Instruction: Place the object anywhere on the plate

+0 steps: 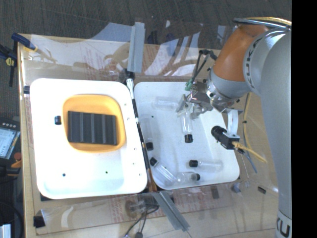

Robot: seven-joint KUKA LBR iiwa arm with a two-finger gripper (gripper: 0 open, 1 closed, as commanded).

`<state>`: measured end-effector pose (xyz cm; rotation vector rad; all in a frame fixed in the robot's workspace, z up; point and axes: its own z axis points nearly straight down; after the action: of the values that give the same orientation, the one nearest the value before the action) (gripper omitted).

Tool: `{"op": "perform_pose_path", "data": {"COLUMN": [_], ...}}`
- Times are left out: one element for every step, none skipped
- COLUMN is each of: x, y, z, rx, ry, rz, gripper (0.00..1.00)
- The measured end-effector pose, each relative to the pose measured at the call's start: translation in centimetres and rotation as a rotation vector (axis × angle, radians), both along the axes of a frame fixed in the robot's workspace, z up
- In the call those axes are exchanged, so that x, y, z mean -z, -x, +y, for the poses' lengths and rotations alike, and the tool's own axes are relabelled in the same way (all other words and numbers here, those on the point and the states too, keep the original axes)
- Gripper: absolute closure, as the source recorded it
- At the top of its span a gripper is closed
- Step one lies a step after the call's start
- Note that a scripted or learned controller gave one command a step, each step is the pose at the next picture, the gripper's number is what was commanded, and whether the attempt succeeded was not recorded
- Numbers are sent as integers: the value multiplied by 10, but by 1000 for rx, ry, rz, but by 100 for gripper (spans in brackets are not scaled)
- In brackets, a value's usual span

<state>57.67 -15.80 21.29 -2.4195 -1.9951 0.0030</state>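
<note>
Both bins sit on my counter [74,217]; gripper [190,107] state indiscernible above vials [187,128]; plate [93,122] awaits its object.

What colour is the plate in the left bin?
The plate is yellow-orange, with a dark ribbed insert at its middle; the camera view shows it.

The arm [257,68] is cut off at the right edge, and its end effector's [190,108] fingers are too blurred to read.
</note>
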Motion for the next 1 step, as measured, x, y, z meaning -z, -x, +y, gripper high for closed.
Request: {"op": "perform_pose_path", "data": {"x": [0], "y": [0], "z": [0], "rx": [0], "ry": [0], "rz": [0], "gripper": [0]}}
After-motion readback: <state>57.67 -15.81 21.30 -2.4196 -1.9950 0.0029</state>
